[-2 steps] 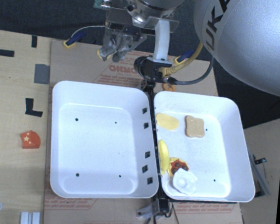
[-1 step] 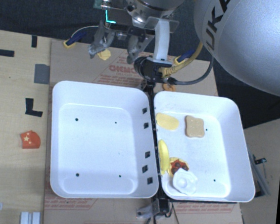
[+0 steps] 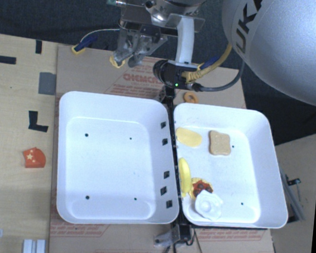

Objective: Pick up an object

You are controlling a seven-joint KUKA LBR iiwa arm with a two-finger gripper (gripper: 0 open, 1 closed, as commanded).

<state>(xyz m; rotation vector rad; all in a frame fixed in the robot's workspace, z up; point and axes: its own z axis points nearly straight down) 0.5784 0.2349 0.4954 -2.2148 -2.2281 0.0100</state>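
in right bin (image 3: 259, 128): five food items; left bin (image 3: 70, 108) bare; hand (image 3: 129, 55) above, grip state unclear.

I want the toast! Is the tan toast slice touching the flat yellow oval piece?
Apart. The camera view shows bare white bin floor between the tan toast slice and the flat yellow oval piece.

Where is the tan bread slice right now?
The tan bread slice lies in the right bin, toward its far side, just right of the pale yellow piece and apart from it.
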